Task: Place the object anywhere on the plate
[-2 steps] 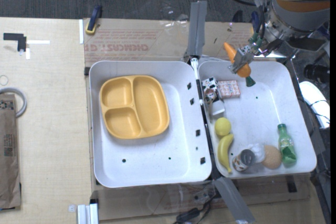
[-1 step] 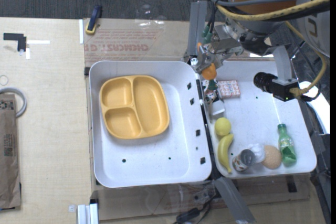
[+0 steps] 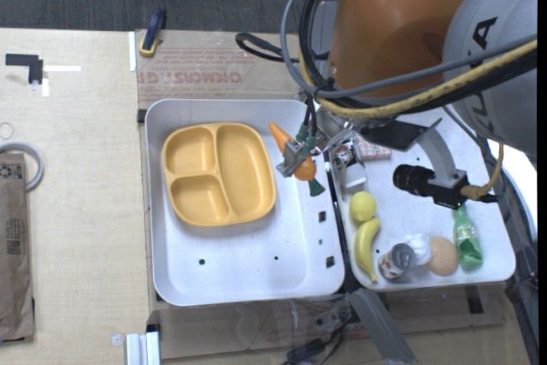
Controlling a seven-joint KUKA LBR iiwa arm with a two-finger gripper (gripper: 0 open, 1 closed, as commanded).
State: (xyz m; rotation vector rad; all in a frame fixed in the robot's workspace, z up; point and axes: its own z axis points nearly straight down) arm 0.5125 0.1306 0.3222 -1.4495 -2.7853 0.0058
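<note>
The gripper (image 3: 299,156) hangs just to the right of the yellow plate (image 3: 218,173), near the plate's top right corner. Its two fingers are closed tight on the middle of an orange carrot (image 3: 279,134). One end of the carrot sticks out above the fingers and points toward the plate. The fatter orange end sticks out below the fingers, on the side away from the plate. The carrot is beside the plate's right rim and not over the plate. The plate has three parts, one long and two small, and it sits in the left bin (image 3: 239,269). Farther right of the plate, in the right bin (image 3: 402,214), are a yellow lemon (image 3: 362,206) and a banana (image 3: 366,245), one just below the other. Still farther from the plate are a small can (image 3: 395,261), a round brown thing (image 3: 443,256) and a green bottle (image 3: 466,239).
</note>
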